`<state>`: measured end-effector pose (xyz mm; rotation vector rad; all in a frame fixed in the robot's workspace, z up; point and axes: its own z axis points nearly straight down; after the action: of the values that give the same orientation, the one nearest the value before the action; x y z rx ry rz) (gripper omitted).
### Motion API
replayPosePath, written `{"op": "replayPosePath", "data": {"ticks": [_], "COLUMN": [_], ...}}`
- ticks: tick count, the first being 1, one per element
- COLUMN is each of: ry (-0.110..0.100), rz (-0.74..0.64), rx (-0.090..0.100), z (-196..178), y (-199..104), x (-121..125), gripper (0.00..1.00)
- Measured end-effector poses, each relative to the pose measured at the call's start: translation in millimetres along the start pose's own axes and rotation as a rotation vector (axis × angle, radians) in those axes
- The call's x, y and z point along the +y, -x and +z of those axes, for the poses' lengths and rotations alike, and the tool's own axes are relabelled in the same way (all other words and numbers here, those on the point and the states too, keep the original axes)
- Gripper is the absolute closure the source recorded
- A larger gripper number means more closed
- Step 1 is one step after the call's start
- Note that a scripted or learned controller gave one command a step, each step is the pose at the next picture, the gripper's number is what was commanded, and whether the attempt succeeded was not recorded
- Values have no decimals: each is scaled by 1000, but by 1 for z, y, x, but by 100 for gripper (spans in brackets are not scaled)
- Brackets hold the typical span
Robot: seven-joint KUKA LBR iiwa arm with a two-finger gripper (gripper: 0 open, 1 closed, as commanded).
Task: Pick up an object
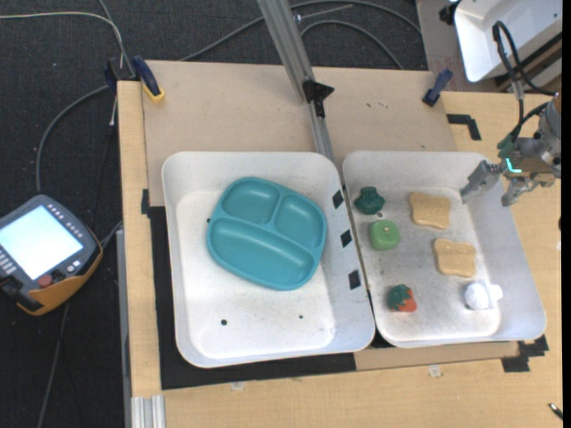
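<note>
A smooth teal divided plate (pixel 267 231) lies in the left bin (pixel 192 328). The right bin (pixel 517 306) scatters small things with open floor between: dark green piece (pixel 368 201), green round (pixel 384 234), red piece (pixel 402 299), two tan slabs (pixel 431 210) (pixel 455 258), white ball (pixel 478 296). The gripper (pixel 492 185) hangs over its far right rim, fingers spread, empty.

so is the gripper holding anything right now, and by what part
Nothing is held: the gripper hangs open above the right bin's far right corner, with nothing between its fingers.
</note>
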<state>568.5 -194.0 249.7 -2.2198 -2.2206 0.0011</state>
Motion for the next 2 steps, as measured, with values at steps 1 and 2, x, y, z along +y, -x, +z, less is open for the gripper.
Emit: {"op": "replayPosePath", "data": {"ticks": [1, 2], "ry": [1, -5], "rz": [0, 1], "rx": [0, 1], "z": [-1, 60], "y": [0, 5], "x": [0, -4], "gripper": [0, 0]}}
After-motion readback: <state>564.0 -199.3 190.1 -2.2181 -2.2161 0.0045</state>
